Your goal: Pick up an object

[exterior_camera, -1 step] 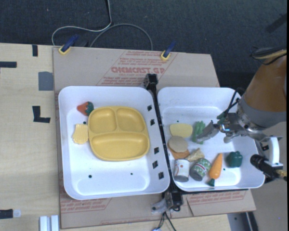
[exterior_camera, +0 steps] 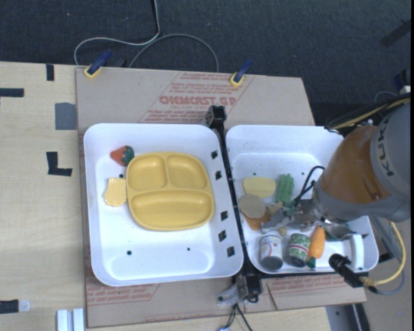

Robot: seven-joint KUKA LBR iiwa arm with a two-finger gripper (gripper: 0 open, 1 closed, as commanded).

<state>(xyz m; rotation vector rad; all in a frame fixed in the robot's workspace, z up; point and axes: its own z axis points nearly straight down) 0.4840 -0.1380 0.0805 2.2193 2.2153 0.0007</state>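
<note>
Dark carpet lies beyond the desk (exterior_camera: 27,185). Left bin (exterior_camera: 100,254) carries a yellow tray (exterior_camera: 170,192). Right bin (exterior_camera: 262,140) holds cans (exterior_camera: 270,251), a carrot (exterior_camera: 317,242) and green vegetable (exterior_camera: 284,188); the pincer (exterior_camera: 297,216) hangs low among them, its grip impossible to tell.

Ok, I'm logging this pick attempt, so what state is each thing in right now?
Yellow divided plate: upright, compartments bare.
Grey can: lying on its side.
Green can: lying on its side.
Toy carrot: lying flat beside the green can.
Gripper: low in the right bin.
</note>
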